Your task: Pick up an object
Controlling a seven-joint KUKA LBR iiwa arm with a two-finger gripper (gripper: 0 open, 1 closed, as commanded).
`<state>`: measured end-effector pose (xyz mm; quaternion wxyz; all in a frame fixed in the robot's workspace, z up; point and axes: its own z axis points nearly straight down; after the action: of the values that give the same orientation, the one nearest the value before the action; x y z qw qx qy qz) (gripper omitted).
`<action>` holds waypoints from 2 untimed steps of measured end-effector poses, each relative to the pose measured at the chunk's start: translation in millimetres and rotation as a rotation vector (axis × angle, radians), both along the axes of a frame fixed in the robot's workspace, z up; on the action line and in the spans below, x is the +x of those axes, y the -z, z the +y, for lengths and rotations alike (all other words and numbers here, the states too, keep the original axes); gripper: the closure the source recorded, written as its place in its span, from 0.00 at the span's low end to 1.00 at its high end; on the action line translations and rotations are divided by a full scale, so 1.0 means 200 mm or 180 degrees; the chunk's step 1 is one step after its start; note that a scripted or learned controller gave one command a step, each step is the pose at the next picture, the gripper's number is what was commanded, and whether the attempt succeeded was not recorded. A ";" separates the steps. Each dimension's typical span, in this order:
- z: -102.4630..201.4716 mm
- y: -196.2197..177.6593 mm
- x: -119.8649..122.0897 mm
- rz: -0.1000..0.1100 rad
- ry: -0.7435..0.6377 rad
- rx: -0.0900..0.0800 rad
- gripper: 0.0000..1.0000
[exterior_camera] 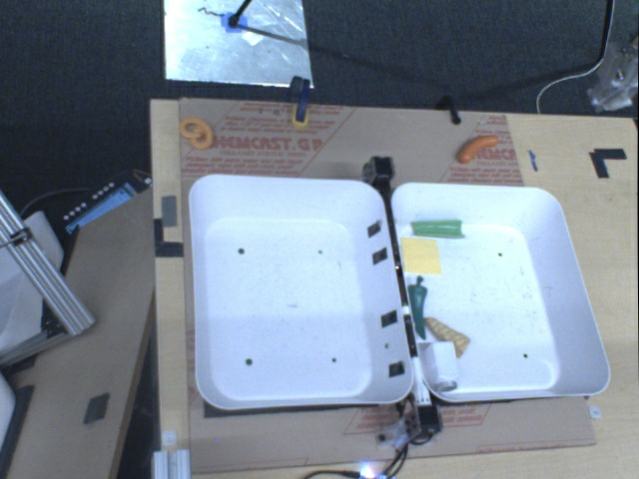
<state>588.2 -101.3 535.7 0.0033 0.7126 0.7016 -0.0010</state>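
Right bin, along its left wall: green bar at the far end, yellow square pad just nearer, dark green pepper-like piece, tan wedge, white block in the near corner. Worktop beyond the bins: orange sausage-shaped item, tan ring. Hand's state: cannot tell.

Bright even overhead light, soft shadows, slightly grainy picture.

white object unidentifiable, aluminium frame cut off
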 end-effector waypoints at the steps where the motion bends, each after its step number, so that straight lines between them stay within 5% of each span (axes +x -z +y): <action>1: -0.56 0.01 0.08 0.0002 -0.0019 0.0002 1.00; 2: -0.35 0.00 0.41 -0.0007 -0.0077 0.0015 1.00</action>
<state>671.2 -172.1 535.0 0.0024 0.7041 0.7101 0.0016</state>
